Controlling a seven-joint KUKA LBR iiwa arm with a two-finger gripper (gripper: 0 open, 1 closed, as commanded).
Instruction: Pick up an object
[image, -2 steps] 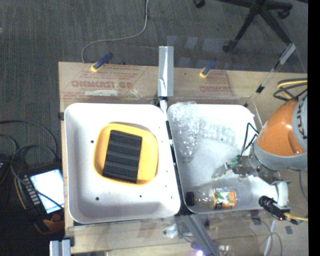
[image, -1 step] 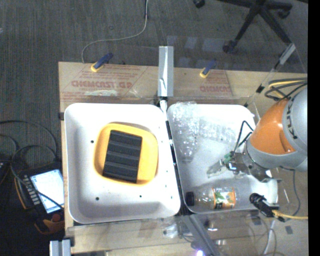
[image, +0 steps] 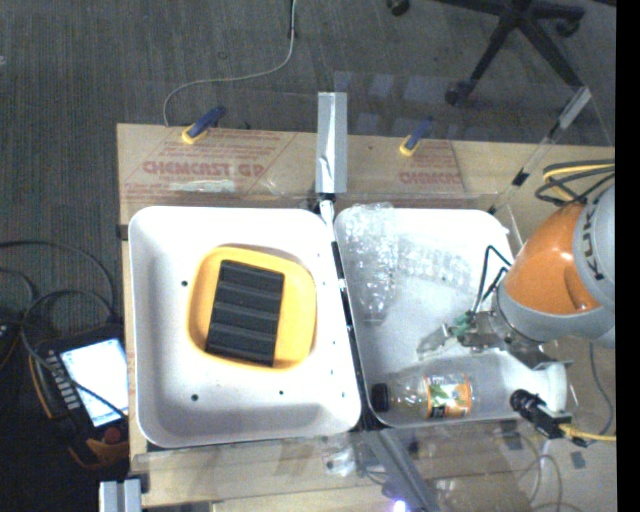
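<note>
— Two white bins side by side on the worktop, and plenty lying about. What's in the left bin?

— One thing: a yellow tray with a black ribbed block seated in it, sitting mid-bin, turned a touch off square.

— And the right bin?

— Busier. Clear crinkled plastic spreads across the upper part, against the wall shared with the other bin. Down along the near wall lies a clear bottle on its side, dark cap pointing toward the left bin, orange-and-green label round its middle.

— Anything crowding that bottle?

— The bin's near wall runs just beside it, and the arm hangs just above and to its right. The plastic is apart from it, higher up the bin.

— Where's the arm, then?

— Coming in from the right, orange band bulking over the bin's right edge, grey wrist below it. The tool reaches out leftward over the bin floor, between the plastic and the bottle, small green parts and dark cables showing on it.

— Clenched or released?

— Can't tell from this angle — it's too small and cluttered there. Nothing visibly in its grasp.

— Around the bins?

— Two blue-and-yellow clamps on the worktop's far edge, a metal post between them, and a lit tablet on the floor at the left.
</note>
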